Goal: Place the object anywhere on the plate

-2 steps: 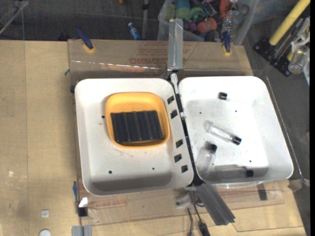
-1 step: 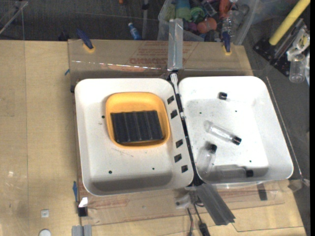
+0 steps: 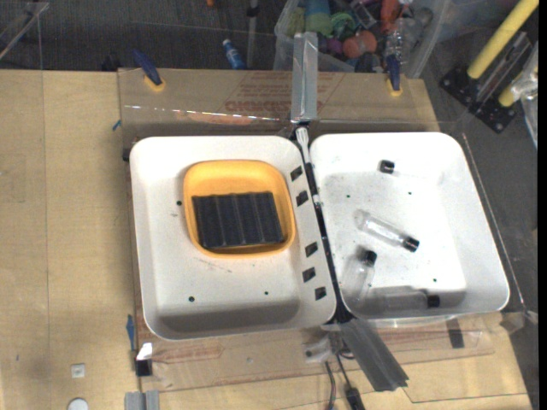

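1. While both bins sit side by side on the counter, the action is on the left: the left bin carries an orange plate near its middle.
2. And there it is, a dark ribbed block lying flat on the plate, its ridges running front to back, sitting inside the plate's raised rim with orange showing on all sides.
3. Over to the right bin: a clear tube with a black cap lies slanted near the centre.
4. Just beside it, nearer the front, a second clear tube with a black end lies tilted toward the divider.
5. A small black piece rests alone toward the back of that bin, well apart from the tubes.
6. Beyond the bins, a clear crate of colourful toys stands at the back.
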Robot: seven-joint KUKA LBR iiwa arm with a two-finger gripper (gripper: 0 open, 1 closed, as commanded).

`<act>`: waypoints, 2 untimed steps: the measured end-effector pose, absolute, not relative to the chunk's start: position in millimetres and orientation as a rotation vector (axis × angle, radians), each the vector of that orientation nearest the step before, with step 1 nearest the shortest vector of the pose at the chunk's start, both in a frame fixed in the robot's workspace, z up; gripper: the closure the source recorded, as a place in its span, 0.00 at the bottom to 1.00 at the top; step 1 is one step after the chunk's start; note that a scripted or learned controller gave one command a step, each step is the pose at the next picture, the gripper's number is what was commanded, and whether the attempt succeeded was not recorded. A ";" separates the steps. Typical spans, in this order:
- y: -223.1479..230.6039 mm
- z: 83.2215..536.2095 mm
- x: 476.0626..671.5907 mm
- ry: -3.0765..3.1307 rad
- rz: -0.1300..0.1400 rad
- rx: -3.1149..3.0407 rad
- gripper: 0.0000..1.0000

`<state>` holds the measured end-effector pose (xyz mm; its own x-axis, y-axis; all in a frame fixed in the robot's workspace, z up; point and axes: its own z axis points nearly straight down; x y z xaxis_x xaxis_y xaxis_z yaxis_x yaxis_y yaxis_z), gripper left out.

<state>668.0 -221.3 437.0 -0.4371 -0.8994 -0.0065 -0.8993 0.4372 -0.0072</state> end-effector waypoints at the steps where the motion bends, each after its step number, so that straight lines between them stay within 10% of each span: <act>1: -221.3 436.3 667.9 2.304 -0.004 -2.123 1.00; 2: -221.2 435.8 667.8 1.976 -0.004 -2.433 1.00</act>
